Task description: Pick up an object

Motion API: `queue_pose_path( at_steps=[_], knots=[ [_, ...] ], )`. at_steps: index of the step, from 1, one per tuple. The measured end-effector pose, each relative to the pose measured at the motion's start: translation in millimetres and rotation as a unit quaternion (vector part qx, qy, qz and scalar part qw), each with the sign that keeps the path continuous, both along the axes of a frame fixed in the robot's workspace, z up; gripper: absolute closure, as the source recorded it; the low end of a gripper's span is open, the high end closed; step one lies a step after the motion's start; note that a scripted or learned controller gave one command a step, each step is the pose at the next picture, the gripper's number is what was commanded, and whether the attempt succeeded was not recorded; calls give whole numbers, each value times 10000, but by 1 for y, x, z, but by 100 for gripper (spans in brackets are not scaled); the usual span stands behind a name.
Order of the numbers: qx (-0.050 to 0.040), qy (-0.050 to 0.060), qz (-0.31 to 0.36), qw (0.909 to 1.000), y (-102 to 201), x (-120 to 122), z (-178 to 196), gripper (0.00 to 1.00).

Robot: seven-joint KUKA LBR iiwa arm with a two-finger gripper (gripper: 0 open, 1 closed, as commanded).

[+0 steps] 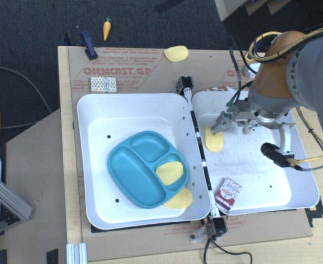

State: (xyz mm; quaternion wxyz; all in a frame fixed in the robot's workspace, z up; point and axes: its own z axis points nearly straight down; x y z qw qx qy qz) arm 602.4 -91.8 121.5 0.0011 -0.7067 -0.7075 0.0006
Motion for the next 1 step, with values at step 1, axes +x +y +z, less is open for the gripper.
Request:
queue_pose_path(
  at_steps=[1],
  knots=[
    [2, -22, -4, 10000, 0, 0, -35, 0]
  ],
)
